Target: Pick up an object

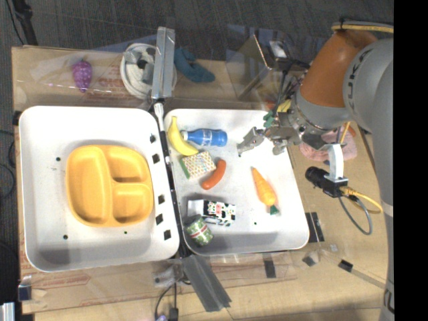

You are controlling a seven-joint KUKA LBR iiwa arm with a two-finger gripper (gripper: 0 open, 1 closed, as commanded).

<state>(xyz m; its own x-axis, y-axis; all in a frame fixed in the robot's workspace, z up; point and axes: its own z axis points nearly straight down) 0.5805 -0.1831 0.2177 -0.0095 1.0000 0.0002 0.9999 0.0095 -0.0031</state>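
Since my gripper [257,141] hovers with fingers spread and nothing between them at two o'clock in the right bin [294,209], I'd drop straight onto the toy carrot [265,190] at four o'clock. I count one banana [176,139], blue bottle [206,138], sausage [214,174], toy car [219,211], green can [198,232]; the left bin [40,179] holds one yellow tray [110,184]

I log: yellow plastic divided tray [110,183] in left white bin [33,179], right white bin [291,209] holding yellow banana [178,139] left of blue bottle [205,138], orange carrot [265,188] right of red sausage [214,174], green can [198,231] at near edge.
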